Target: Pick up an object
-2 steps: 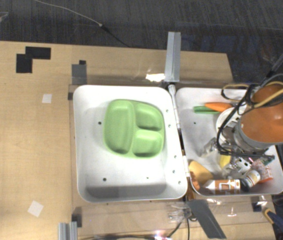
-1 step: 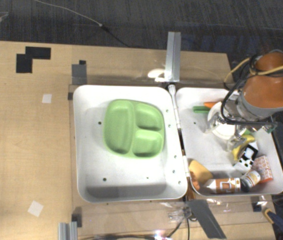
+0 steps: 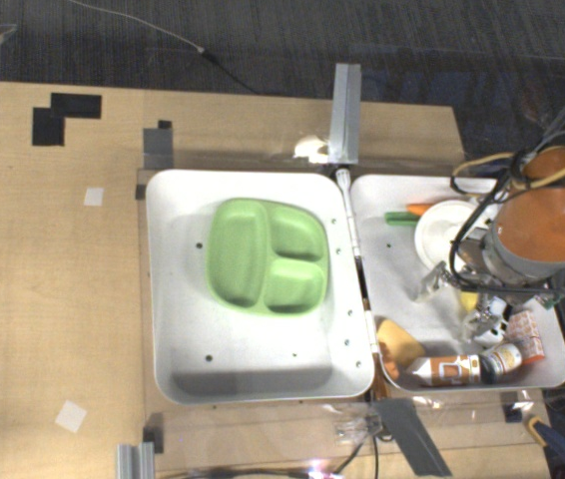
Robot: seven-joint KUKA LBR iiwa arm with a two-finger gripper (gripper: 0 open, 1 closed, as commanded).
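Note:
The arm's orange band and grey wrist hang over the right bin, and my gripper reaches down among the objects near that bin's right side. A brown bottle with a white label lies along the front wall. Beside it sit a tan piece and a red-and-white packet. A white bowl and an orange-and-green carrot toy lie toward the back. A yellow item peeks out under the wrist.
A green three-compartment tray rests in the middle of the left bin. A metal post stands behind the divider between the bins. Black cables loop around the wrist on the right.

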